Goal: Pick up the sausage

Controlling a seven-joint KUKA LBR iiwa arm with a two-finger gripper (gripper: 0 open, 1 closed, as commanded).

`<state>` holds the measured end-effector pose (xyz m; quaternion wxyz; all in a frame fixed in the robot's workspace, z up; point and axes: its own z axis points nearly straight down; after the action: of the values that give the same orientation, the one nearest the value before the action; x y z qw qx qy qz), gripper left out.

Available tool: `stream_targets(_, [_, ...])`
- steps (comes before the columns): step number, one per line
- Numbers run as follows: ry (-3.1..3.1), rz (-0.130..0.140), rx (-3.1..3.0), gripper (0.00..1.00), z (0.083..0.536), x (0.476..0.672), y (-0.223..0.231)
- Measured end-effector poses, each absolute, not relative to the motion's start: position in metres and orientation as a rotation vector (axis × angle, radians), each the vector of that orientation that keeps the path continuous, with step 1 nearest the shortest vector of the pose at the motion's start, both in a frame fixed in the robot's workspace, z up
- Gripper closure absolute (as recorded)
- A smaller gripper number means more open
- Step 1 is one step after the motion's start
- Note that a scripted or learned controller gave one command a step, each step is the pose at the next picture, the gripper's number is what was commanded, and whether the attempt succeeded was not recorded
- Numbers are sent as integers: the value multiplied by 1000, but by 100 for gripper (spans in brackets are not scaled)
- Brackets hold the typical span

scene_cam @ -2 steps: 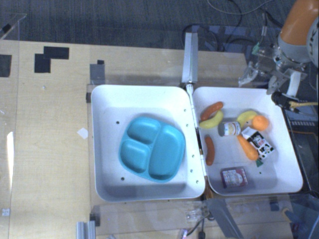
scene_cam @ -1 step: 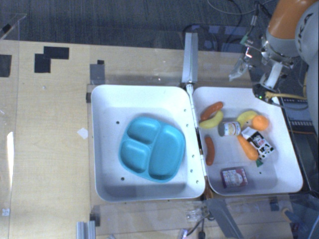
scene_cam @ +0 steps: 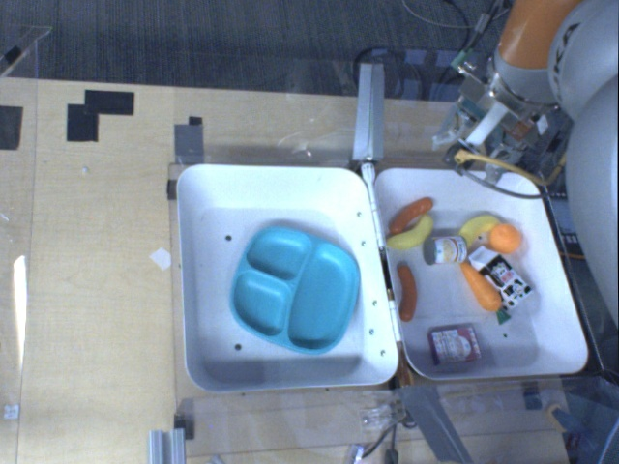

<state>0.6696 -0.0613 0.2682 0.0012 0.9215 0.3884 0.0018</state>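
1. Camera view, the one angle on the bench: the arm reaches in from the right, and its gripper [scene_cam: 481,129] hangs over the far edge of the right bin [scene_cam: 561,356], close to that bin's far right corner. Cables and brackets crowd the tool, so I cannot tell whether it is open or closed, and I see nothing held in it.

2. Two sausage-like pieces lie in the right bin. One sausage [scene_cam: 407,291] rests by itself on the bin floor against the wall shared with the left bin [scene_cam: 208,351]. From the gripper it lies well apart, toward the near side of the bench and off to the left. Its long axis runs roughly near-to-far, almost parallel to that dividing wall.

3. It looks reddish brown, smooth, short and rounded at both ends, with bare white floor around it.

4. A second sausage [scene_cam: 412,212] sits nearer the gripper, slanted, touching a banana [scene_cam: 410,234].

5. My guess is that the lone piece is the easier pick, with the fingers set across its width, though the wall beside it leaves little room.

6. A blue plate [scene_cam: 295,288] sits in the left bin.
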Motion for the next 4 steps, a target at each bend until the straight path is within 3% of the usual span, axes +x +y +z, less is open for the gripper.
stream_targets(2, [692,8,3066,0,316,656,27])
stream_targets(3, [843,5,3025,0,332,655,-10])
stream_targets(4, [855,11,3020,100,343,656,-7])
